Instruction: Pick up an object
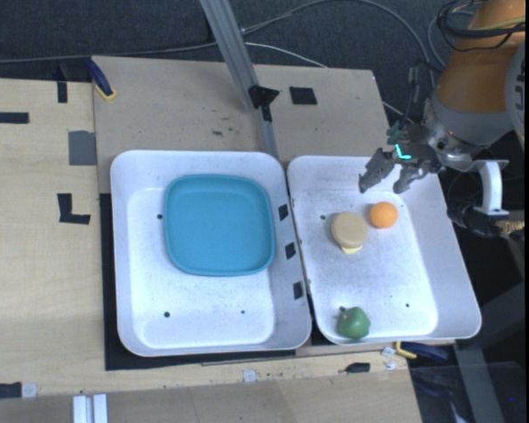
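Three candidate objects, right white bin (441, 263).
Two-finger gripper (387, 180) spread open, empty, above small orange ball (383, 215), near the bin's far end; descend straight, straddle it, then close.

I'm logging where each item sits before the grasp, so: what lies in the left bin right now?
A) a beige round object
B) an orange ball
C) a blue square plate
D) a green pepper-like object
C: the blue square plate lies flat in the left bin, while the orange ball, beige round object and green object sit in the right bin.
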